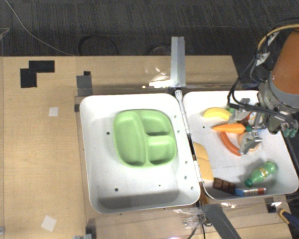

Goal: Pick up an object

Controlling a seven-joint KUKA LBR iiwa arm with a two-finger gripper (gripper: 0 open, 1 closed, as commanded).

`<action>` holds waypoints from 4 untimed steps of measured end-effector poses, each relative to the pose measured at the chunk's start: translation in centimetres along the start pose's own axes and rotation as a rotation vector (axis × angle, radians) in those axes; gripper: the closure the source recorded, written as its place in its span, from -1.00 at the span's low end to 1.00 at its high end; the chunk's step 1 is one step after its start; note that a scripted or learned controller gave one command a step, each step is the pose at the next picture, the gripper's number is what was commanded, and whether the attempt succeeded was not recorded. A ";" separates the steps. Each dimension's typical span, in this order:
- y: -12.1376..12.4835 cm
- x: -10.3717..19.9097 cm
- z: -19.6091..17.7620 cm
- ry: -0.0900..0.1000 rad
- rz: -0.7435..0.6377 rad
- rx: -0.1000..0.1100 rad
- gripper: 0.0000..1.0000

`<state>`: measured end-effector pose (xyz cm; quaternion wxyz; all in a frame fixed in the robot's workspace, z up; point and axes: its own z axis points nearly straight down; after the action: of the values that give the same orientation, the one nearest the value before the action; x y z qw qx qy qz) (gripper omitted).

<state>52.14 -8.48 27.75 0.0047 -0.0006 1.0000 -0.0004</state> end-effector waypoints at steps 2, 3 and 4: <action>-2.2 -2.2 18.7 -0.008 0.054 0.000 -1.00; -2.1 -1.3 18.7 -0.012 0.042 0.001 -1.00; -1.1 -8.9 18.9 -0.006 0.105 -0.001 -1.00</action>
<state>61.18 -9.54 8.92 0.0077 0.0521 0.9986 0.0005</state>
